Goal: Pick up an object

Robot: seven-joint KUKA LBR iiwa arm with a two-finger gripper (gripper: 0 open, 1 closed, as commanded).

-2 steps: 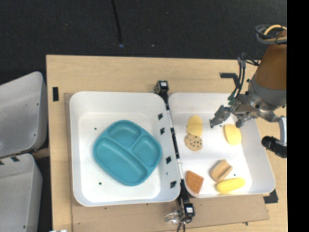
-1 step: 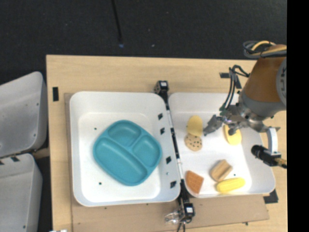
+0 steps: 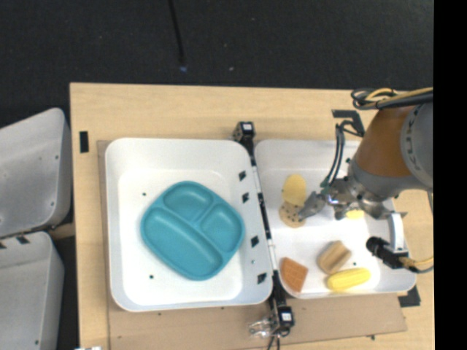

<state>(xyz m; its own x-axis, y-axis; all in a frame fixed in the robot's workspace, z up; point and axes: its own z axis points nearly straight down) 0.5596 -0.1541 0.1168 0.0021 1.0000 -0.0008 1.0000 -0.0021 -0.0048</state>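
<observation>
The right bin [image 3: 314,152] holds several objects. A pale yellow rounded piece [image 3: 295,189] lies at its left with a tan speckled disc [image 3: 291,214] just below it. Along the front edge lie an orange wedge [image 3: 294,273], a tan block [image 3: 334,255] and a yellow corn-like piece [image 3: 348,278]. My gripper [image 3: 317,203] hangs low in the middle of this bin, just right of the pale yellow piece and the disc. I see nothing held in it. A small yellow bit [image 3: 355,214] shows under the wrist.
The left bin [image 3: 124,275] bears a teal divided plate [image 3: 191,229]. A black-clipped divider [image 3: 257,210] separates the two bins. The grey and orange arm [image 3: 387,152] covers the right bin's right side, with cables [image 3: 339,155] looping above it.
</observation>
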